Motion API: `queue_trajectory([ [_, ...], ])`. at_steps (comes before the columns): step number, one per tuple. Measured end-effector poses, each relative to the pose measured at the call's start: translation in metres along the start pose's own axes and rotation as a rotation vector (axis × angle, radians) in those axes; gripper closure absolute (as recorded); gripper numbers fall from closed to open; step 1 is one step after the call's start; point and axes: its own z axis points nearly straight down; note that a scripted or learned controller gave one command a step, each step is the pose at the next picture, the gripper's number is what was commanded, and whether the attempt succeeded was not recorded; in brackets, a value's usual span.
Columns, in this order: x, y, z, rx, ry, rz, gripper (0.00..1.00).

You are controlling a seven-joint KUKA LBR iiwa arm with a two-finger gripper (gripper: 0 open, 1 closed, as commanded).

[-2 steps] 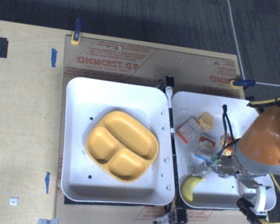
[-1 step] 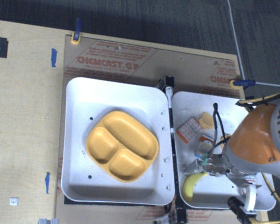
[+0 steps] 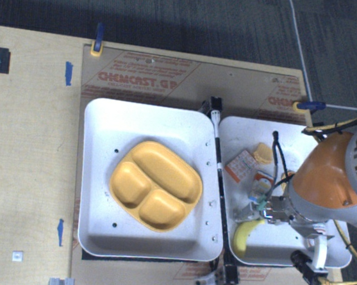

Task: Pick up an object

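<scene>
Here the worktop carries two shallow white bins side by side on a brown cardboard sheet. The left bin holds a yellow three-compartment tray, lying upside down near the bin's middle. The right bin is smaller in view and partly covered by the arm, whose orange band sits above the wrist as it reaches in from the right. The pincer hangs low over the middle of the right bin; whether it is spread or pressed together cannot be told, since the wrist and cables hide its tips. Just below it, near the front wall, lies a yellow banana. Toward the back of that bin lie a small red-and-white packet and, just beside it to the right, a pale yellow rounded item. Nothing is visibly pinched.
</scene>
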Motion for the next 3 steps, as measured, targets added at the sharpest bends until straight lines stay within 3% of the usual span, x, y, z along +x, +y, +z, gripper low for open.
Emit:
queue_trajectory([
  [2,-0.001,0.000,0.000,0.000,0.000,0.000,0.00],
  [3,-0.002,0.002,-0.011,-0.007,-0.003,0.001,1.00],
])
